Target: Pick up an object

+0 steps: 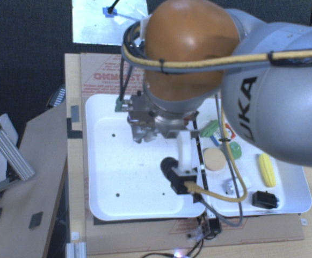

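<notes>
The end effector (pixel 140 133) hangs over the left bin (pixel 113 165), up and to the left of the tan disc (pixel 215 159); I cannot tell whether it is open or closed. The pickable things lie in the right bin (pixel 300 198) around that disc. A green piece (pixel 209 128) is just above it, a yellow corn cob (pixel 266 170) to its right, and a black block (pixel 265 199) to its lower right.

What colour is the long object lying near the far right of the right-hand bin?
The long object is yellow, clearest in the camera view.
</notes>
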You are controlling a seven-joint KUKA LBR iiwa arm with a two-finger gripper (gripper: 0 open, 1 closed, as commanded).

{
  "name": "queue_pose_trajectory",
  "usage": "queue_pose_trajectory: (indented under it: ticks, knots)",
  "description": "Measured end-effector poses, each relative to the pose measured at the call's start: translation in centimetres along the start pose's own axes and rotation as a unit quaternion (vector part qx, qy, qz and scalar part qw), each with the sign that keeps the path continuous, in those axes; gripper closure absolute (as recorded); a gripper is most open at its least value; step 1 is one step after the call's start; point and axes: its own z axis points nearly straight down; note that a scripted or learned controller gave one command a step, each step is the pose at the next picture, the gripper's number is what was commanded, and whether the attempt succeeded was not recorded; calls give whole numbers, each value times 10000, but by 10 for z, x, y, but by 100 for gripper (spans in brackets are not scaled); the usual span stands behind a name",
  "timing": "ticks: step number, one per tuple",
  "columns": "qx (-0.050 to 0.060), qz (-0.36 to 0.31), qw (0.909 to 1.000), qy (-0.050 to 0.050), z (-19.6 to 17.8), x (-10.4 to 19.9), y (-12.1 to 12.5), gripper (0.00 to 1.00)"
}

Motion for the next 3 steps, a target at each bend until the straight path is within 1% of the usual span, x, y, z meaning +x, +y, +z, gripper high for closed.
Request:
queue_pose_trajectory:
  ticks: [1,2,3]
  knots:
    - [-163,4,9998,71,-178,-4,2,100]
    - [-42,30,10000,9,-82,-12,20,100]
    - [-96,28,9999,30,-109,-12,78,100]
